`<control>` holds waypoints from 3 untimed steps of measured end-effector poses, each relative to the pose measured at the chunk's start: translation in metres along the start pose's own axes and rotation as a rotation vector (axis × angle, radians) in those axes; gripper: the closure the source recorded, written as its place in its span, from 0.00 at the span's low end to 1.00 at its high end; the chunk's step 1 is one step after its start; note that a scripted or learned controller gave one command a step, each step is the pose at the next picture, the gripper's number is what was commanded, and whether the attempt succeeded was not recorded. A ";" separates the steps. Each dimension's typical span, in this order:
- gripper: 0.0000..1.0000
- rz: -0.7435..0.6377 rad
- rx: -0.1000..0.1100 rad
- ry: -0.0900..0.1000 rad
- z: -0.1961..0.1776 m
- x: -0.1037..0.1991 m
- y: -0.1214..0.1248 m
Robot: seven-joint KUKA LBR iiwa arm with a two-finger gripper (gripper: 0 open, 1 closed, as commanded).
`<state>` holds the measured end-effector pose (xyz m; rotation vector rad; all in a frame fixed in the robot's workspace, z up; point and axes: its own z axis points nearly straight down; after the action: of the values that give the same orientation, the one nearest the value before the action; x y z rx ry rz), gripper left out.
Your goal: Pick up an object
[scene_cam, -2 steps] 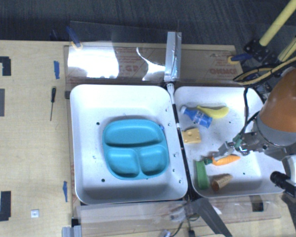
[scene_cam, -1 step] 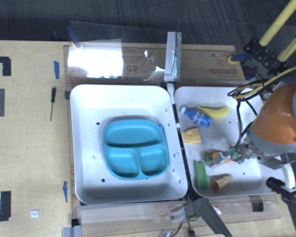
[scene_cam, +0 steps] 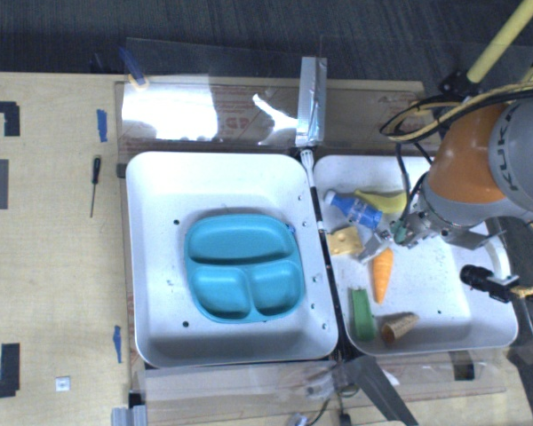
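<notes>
**Arm low over the right bin, reaching into the toy pile**

The pale wooden table (scene_cam: pixel 44 264) bears two shallow white plastic bins side by side. The left bin (scene_cam: pixel 151 193) holds a turquoise moulded plastic tray with three compartments (scene_cam: pixel 242 266), lying flat. The right bin (scene_cam: pixel 444 300) holds the loose objects. Over its far right part hangs the grey arm with its orange band (scene_cam: pixel 466 162), its wrist tilted toward the bin's middle.

The jaws (scene_cam: pixel 398 231) sit low among the clutter at the upper middle of the right bin; whether they are parted or closed on anything, I cannot tell, since the tips are lost against the objects.

Just beside them lie a blue plastic bottle-shaped toy (scene_cam: pixel 354 209) and a yellow banana-like piece (scene_cam: pixel 384 201), with a tan wedge like cheese (scene_cam: pixel 343 240) near the divider. Just below is an orange plastic carrot (scene_cam: pixel 383 273), then a green flat bar (scene_cam: pixel 361 313) and a brown cork-like cylinder (scene_cam: pixel 396 327) near the front wall.

This looks like the reach-and-grasp step. Next, the jaws likely need to close on one item and lift straight up.
</notes>
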<state>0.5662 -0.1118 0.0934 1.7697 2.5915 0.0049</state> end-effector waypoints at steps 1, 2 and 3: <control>0.00 -0.015 0.000 -0.003 0.006 0.004 0.012; 0.00 -0.230 0.001 -0.005 0.007 -0.097 0.024; 0.00 0.035 0.007 -0.005 -0.036 -0.049 0.055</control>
<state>0.6348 -0.1372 0.1296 1.8140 2.5601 -0.0083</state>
